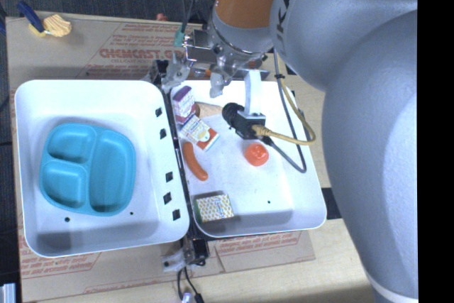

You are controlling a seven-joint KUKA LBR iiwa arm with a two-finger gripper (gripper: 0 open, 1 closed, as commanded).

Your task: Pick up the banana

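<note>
— One thing first: where is the gripper sitting?

— On my screen the gripper hangs over the back-left part of the right bin, close to the wall it shares with the other bin. I can't tell whether it is released or clenched, because the slanted view from above doesn't settle it.

— And the banana?

— My best candidate for the banana is a pale tan strip lying flat on the bin floor, just below the gripper in the picture. Its right end is hidden. I'm not certain of the identification, and I can't tell whether the two touch.

— What lies around it?

— A small purple-and-white carton stands just left of the strip, against the dividing wall. A white packet with orange print lies just in front of both. Further forward, an orange sausage lies beside that wall. A red-orange round piece sits near the middle of the floor, well apart from the sausage. A speckled square block rests near the front wall.

— And beyond that bin?

— I see the left bin holding a blue three-section tray. At the far-left corner of the cardboard bench top, outside both bins, lies a small yellowish thing with a blue handle.
</note>
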